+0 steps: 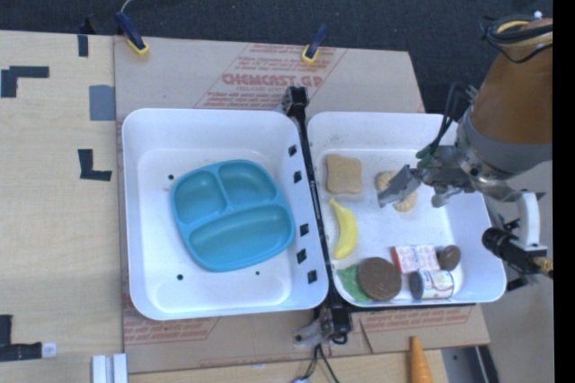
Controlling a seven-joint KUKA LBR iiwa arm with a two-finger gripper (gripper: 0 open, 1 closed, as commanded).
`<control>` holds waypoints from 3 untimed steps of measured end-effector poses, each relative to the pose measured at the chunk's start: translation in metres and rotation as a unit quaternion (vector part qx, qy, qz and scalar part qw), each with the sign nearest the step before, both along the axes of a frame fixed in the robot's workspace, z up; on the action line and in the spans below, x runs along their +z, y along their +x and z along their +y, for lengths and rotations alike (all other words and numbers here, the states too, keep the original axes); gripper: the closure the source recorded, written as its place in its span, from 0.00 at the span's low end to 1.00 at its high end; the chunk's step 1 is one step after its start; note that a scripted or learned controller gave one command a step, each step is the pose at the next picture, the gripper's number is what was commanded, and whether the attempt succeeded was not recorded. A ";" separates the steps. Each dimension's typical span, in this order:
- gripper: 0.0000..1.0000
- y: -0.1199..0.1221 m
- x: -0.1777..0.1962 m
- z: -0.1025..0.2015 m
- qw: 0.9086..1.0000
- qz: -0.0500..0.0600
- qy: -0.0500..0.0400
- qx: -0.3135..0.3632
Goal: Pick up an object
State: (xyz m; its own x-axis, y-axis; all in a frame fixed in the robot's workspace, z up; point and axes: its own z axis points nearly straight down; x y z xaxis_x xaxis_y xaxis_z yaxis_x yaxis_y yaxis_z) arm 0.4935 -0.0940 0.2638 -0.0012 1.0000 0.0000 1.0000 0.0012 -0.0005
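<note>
my pincer [397, 190] hung over the right bin [467, 296] – just beside a small pale item [395, 182] – how far open, i could not tell.

Blue plate [233, 214], yellow banana [344, 228]

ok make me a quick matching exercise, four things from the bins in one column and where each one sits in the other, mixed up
Things:
1. blue divided plate
2. banana
3. slice of bread
4. claw

Places:
A. right bin, near the divider, below the bread in the camera view
B. over the middle of the right bin, beside a small pale item
C. middle of the left bin
D. upper left part of the right bin

Pairs: 1-C, 2-A, 3-D, 4-B
</note>
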 end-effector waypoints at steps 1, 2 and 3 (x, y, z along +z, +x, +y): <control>0.00 0.050 -0.101 -0.003 1.000 0.002 0.000 0.000; 0.00 0.063 -0.174 -0.004 1.000 0.000 0.000 0.000; 0.00 0.063 -0.175 -0.004 1.000 0.000 0.000 0.000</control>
State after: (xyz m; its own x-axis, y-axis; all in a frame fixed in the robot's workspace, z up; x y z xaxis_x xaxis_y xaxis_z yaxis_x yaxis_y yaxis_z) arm 0.5566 -0.0980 0.0892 -0.0005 1.0000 0.0006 1.0000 0.0005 -0.0012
